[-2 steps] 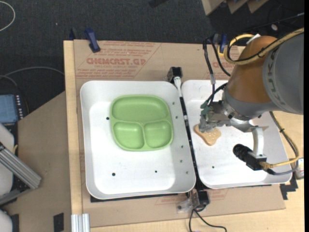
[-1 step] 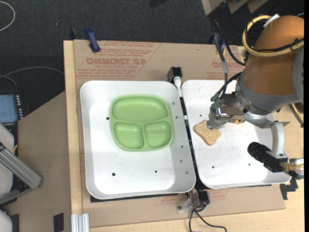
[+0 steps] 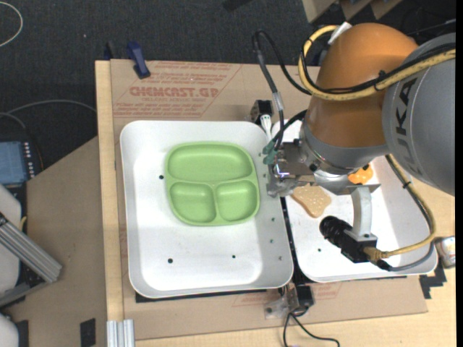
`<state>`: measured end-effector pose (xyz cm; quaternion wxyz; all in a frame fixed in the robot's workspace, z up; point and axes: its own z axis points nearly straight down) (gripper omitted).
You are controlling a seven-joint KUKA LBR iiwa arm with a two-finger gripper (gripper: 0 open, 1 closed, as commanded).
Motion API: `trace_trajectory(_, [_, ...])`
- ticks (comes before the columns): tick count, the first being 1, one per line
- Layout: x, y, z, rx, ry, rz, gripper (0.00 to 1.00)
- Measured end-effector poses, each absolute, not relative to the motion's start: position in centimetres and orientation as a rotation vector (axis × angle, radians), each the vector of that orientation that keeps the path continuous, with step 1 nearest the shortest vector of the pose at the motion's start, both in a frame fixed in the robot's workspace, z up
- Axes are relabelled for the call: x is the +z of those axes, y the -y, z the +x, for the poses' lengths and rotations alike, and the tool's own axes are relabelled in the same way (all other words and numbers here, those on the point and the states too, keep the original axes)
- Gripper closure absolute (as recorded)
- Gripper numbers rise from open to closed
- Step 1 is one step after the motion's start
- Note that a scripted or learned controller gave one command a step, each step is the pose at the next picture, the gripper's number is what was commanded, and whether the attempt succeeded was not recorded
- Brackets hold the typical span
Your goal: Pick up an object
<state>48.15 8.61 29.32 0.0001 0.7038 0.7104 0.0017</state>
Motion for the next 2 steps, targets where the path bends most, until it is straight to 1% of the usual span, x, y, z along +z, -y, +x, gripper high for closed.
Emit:
trace_trajectory(1, [45.4,-2.3,48.1,0.025,-2.207,2.215,1.0])
trace_trajectory(2, [42.8,1.8,47.9,-0.004,-2.216,2.229,1.0])
